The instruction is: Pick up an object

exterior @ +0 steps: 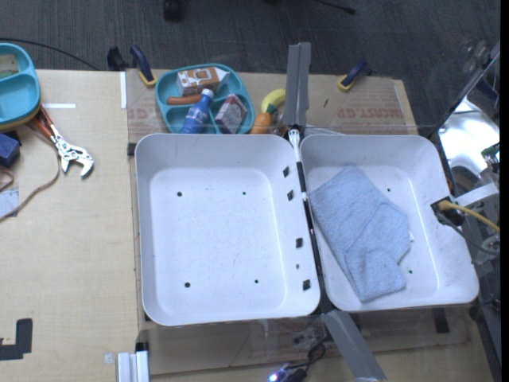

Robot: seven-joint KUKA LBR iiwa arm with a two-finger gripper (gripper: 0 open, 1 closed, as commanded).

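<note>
A folded grey-blue cloth (362, 229) lies flat in the right white bin (433, 161). It runs slantwise from the bin's middle toward its front edge, and nothing touches it. The left white bin (151, 213) holds nothing but its bare floor.
Behind the bins stands a teal tray (169, 94) of toy food, with a banana (273, 100) next to it. A grey post (298, 78) rises at the seam between the bins. A wrench (70, 153) and a teal bowl (20, 86) lie on the bench at left. A yellow cable (465, 211) and metal hardware sit past the right bin's rim.
</note>
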